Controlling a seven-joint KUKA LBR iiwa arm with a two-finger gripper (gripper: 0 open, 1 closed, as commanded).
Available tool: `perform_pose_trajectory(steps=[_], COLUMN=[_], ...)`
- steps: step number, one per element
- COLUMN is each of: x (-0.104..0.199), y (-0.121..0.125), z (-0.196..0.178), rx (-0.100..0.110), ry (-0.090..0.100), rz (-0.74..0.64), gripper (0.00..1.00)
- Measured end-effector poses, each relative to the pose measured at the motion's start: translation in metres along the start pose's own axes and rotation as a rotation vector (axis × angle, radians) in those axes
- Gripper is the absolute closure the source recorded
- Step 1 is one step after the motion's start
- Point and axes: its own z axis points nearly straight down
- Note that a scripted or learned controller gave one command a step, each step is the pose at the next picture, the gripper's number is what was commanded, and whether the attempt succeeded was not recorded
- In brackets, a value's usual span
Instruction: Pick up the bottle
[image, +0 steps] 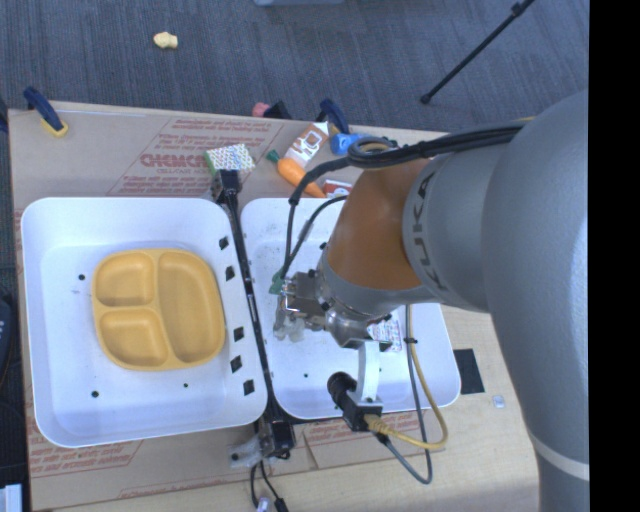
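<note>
From the overhead camera, the grey arm reached from the right over the right bin, its gripper low near that bin's middle. Whether the fingers were open or shut could not be told. The bottle lay outside the bins on the cardboard bench, behind the right bin. A grasp here would probably close on nothing. The left bin held a yellow divided tray; dark carpet lay beyond.
</note>
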Motion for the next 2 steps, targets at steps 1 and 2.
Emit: perform_pose_trajectory(steps=[1, 2], x=[-0.051, 0.006], y=[0.01, -0.001], z=[-0.099, 0.002], rx=[-0.006, -0.001], ry=[-0.001, -0.001], rz=[-0.251, -0.37], gripper=[1.0, 1.0])
